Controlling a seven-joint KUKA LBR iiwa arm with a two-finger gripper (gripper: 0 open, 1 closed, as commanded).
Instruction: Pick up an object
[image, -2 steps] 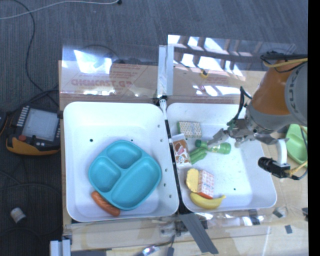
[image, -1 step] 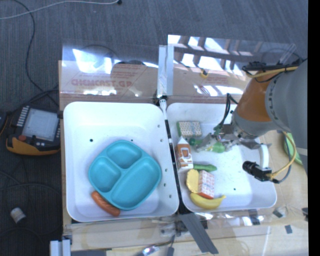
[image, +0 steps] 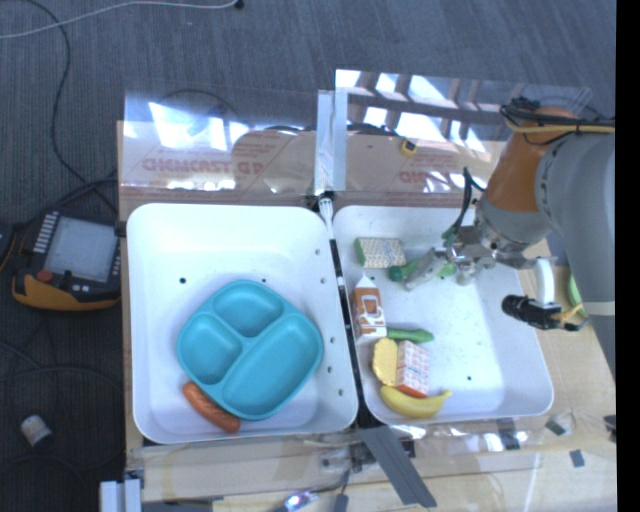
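Observation:
My gripper (image: 428, 268) hangs low over the upper part of the right bin (image: 500, 360), reaching in from the right. Its tip is right beside a small green item (image: 401, 271), and I cannot see whether they touch. A pale patterned box (image: 380, 250) lies just above and to the left of that item. Further down the bin lie an orange-brown carton (image: 368, 310), a green pod (image: 408, 334), a yellow piece (image: 384, 360), a red-and-white packet (image: 414, 366) and a banana (image: 415, 402).
The left bin (image: 160, 250) holds a blue divided plate (image: 250, 345) with an orange sausage (image: 210, 407) by its lower left edge. A clear wall rises behind both bins. A yellow handheld unit (image: 60, 265) sits on the floor at left.

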